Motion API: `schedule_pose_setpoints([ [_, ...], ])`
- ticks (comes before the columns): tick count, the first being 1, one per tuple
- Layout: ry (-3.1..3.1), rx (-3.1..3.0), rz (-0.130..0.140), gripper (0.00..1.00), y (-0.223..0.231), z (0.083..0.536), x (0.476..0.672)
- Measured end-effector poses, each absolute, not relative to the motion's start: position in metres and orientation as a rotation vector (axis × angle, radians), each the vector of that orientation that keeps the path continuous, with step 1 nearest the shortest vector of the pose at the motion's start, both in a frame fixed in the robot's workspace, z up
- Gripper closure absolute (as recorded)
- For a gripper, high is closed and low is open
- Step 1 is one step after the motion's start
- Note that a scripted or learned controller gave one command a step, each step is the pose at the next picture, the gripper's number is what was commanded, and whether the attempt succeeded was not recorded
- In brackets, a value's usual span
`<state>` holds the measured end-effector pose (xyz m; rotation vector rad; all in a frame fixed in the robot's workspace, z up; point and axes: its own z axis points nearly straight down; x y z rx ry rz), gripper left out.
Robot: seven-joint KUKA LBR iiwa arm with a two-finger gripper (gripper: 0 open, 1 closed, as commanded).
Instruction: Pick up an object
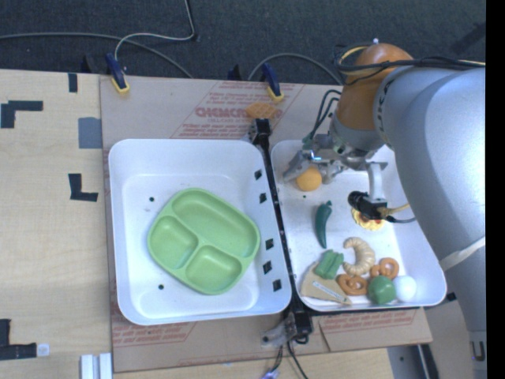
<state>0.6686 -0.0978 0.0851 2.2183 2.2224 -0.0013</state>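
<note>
Orange ball (309,181), round and with no long axis to speak of, lies in the right bin (410,247) near its far left corner, directly under the gripper (314,163). One grey finger slants down on the ball's left; whether the fingers are spread or closed on it cannot be told. Just nearer the camera lies a green chili pepper (323,222), long axis running near to far. Farther off, the left bin (130,212) holds a green divided plate (203,240).
</note>
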Motion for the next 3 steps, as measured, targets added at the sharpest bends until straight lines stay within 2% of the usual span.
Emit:
schedule_pose_setpoints([
  [3,2.222,2.218,-0.002,0.0,-0.0968,0.0851,0.6686],
])
